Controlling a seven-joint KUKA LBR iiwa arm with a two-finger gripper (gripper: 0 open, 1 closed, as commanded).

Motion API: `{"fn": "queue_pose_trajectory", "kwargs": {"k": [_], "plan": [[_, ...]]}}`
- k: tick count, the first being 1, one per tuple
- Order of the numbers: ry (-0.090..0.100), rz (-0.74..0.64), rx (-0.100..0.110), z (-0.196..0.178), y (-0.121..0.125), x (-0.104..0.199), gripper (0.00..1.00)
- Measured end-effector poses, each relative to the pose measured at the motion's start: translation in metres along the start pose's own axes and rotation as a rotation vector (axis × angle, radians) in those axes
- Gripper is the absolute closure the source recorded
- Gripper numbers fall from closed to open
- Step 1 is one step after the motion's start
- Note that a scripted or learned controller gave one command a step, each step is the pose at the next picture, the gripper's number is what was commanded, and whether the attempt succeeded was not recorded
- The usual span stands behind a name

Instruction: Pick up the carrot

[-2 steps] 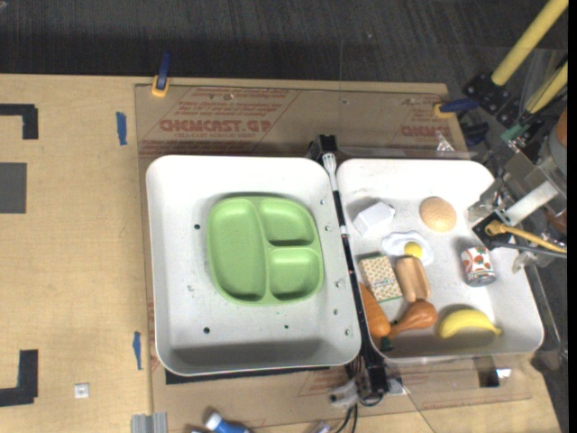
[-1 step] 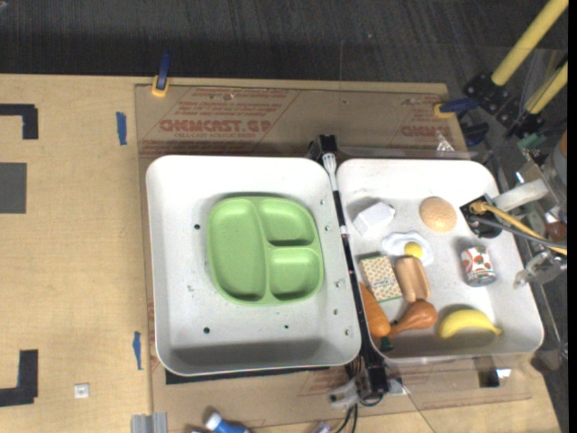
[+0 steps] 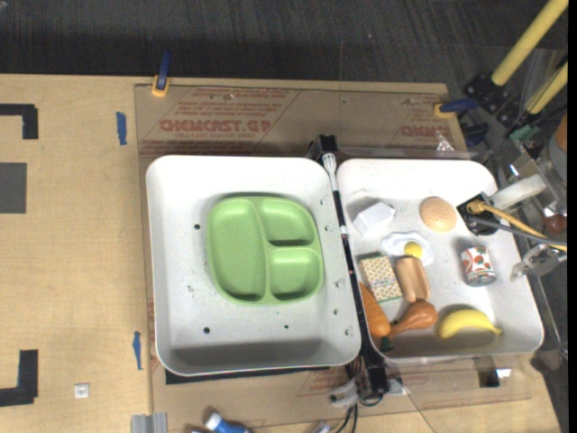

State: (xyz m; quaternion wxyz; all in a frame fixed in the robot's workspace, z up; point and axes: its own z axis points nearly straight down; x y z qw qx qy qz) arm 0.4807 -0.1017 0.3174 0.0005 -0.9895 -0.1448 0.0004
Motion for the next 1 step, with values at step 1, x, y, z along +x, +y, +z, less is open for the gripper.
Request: {"fn": "queue_pose_trajectory", "kwargs": {"k": [1], "plan": [[-0.006,0.086,0.005,0.0338,-0.0027,-0.0001,0.00]]}}
